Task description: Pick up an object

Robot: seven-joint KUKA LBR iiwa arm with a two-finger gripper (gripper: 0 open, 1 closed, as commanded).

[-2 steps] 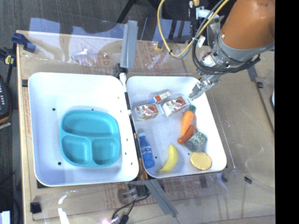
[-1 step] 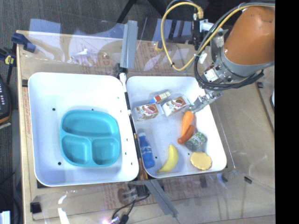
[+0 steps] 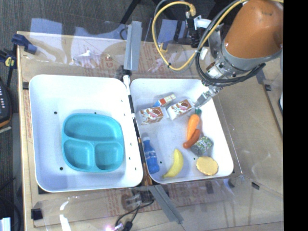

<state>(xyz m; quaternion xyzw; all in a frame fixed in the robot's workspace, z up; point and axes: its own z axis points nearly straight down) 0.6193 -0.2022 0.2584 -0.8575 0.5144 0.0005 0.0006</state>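
Just below the fingers [image 3: 204, 98], carrot [image 3: 193, 124] in right bin [image 3: 226, 146].

A blue divided tray [image 3: 93, 142] lies flat in the left white bin [image 3: 43, 93], slightly toward its near side. Beyond that bin, clear plastic sheeting [image 3: 86, 57] covers the bench, and yellow cable [image 3: 163, 32] loops farther right.

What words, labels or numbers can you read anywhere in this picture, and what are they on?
None can be read.
Two small red-and-white cartons: printed pictures, lettering too blurred.
Small blue-and-white carton: print too small.
Blue bottle: label unreadable.
Small grey-green can: label blurred.
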